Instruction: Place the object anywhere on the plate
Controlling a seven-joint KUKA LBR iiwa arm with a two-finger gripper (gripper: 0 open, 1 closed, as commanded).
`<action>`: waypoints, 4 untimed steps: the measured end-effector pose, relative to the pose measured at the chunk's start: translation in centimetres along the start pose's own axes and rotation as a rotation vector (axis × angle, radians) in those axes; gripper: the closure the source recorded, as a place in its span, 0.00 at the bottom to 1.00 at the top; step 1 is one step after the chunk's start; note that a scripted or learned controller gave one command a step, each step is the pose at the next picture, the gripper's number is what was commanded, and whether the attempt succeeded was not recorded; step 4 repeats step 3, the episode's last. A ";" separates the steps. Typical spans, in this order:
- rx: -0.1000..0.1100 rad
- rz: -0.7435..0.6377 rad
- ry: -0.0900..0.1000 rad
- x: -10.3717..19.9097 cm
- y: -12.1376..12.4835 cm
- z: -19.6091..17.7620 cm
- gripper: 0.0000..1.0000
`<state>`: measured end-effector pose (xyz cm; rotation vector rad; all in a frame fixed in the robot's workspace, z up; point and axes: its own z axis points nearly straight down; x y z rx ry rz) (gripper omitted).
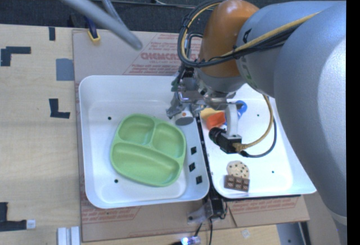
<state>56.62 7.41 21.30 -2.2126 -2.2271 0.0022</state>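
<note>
**Arm above the seam between two bins, green plate in the left bin**

We see the grey arm [292,69], with its orange band [228,30], reaching in from the right edge of the desk [34,126] and bending down over the wall shared by the two white bins. The pincer [183,109] hangs at the far right corner of the left bin [93,126], just above the plate's far right rim; a small grey disc-like part shows at its tip. We cannot tell from this view how the pincer stands or whether anything lies in it, since the wrist hardware hides that part.

The green plate [149,151], divided into three compartments, lies flat in the middle of the left bin, tilted slightly toward the near right corner. All three compartments appear bare.

In the right bin [281,171] we note an orange object [214,119] touching the shared wall, just beside the wrist, with a blue piece [241,108] just behind it, partly hidden by a white bracket. Near the bin's front edge lie a round cookie [238,168] and, touching it on the near side, a brown chocolate block [236,183]. A black connector with a yellow cable [259,143] loops over this bin.
</note>
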 end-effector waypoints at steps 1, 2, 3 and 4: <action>-0.001 0.000 0.000 5.1 0.5 0.3 1.00; -0.002 0.001 0.000 9.1 1.3 -1.8 1.00; -0.001 0.004 -0.002 8.9 1.2 -1.7 0.00; -0.001 0.004 -0.002 8.9 1.2 -1.7 0.00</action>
